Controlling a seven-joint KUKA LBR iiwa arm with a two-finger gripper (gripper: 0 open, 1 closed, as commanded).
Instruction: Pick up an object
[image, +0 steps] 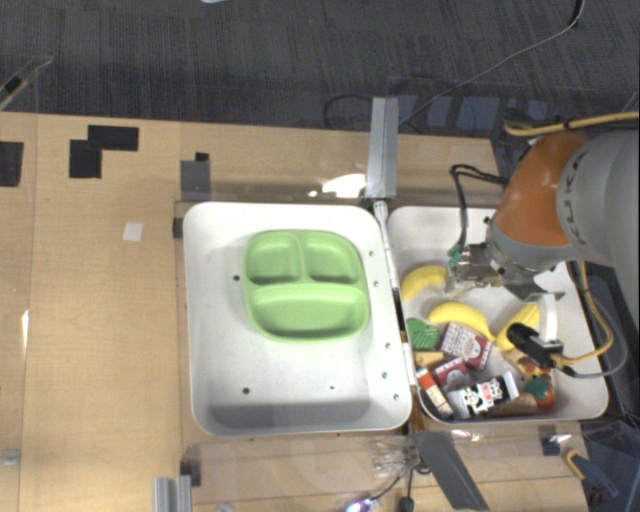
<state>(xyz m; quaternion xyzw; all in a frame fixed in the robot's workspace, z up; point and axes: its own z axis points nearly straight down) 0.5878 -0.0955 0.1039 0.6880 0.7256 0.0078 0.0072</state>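
The tool (478, 268) hangs low in the right bin (420, 225), beneath the grey arm's orange band (530, 205); whether it is open or closed I cannot tell from this angle.

Nearest the camera, at the bin's six o'clock edge, lies a crowded heap of small packets and toys (478, 385). Just past it, toward the centre, rests one banana (462, 318), and a second banana (420, 281) lies at about nine o'clock, just beside the tool. Nothing appears to be lifted yet.

The left bin (215, 330) holds a green divided tray (305, 282), well apart from the tool.

The likely trouble: a curved, smooth banana could slip out as the tool closes, or the tool could snag the tangled heap beside it.
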